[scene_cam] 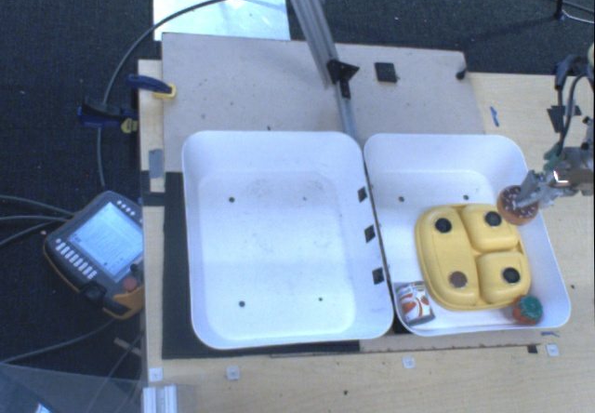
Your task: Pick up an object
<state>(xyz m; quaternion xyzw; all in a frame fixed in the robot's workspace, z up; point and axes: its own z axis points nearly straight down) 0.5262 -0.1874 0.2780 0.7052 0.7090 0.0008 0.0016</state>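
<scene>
Nearest the camera, along the front of the right bin, a small can lies at the front-left corner, tilted on its side against the wall. At the front-right corner sits a small round toy, green and orange, touching the yellow tray's near edge. The yellow tray takes up the right half of that bin; it has four rounded sections, three with dark spots on top.

Just beyond the tray, at the bin's right rim, the gripper reaches in from the right. A brown ring-shaped doughnut sits at its tip, between the fingers as far as can be made out, just beside the tray's far-right corner. Whether it is lifted off the rim cannot be told.

The left bin lies beside it, touching along the shared edge.

Further back, a brown board lies under both bins, and a grey pole slants across it.
</scene>
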